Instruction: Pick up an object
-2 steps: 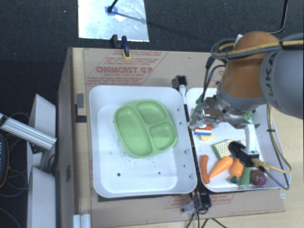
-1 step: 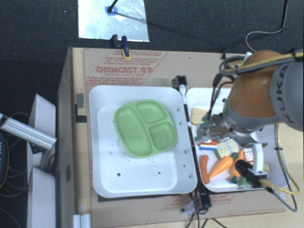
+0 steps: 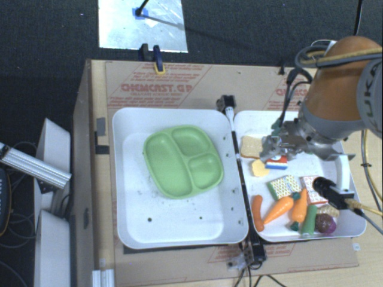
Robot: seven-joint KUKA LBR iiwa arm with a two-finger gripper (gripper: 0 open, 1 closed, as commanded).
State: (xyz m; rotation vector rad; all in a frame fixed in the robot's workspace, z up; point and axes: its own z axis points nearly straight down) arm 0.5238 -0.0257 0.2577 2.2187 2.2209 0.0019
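On the tabletop: two white bins side by side on a sheet of printed cardboard (image 3: 179, 85), arm coming in from the right.
Left bin (image 3: 137, 220): just a green divided plate (image 3: 182, 160), sitting flat, three compartments, nothing in them.
Right bin (image 3: 350, 223): all the toy food's piled in here.
Arm (image 3: 341, 82): grey with the orange band, hanging over the upper part of the right bin.
Pincer (image 3: 276, 150): down low over the upper left of the right bin, right by a red and blue bit (image 3: 276, 162); honestly can't tell if it's open or closed, or if it's got anything.
Bread slice (image 3: 251, 146): tan, upper left corner of the right bin, just left of the pincer.
Yellow piece (image 3: 259, 168): just below the bread, near the red and blue bit.
Carrots: one big orange one (image 3: 278, 209) lying at a slant, a smaller one (image 3: 300, 204) next to it.
Sausage (image 3: 257, 211): reddish, along the left wall of the right bin.
Patterned blocks (image 3: 283, 186): above the carrots.
Purple thing (image 3: 326, 223): lower right, beside a green stick (image 3: 310, 219).
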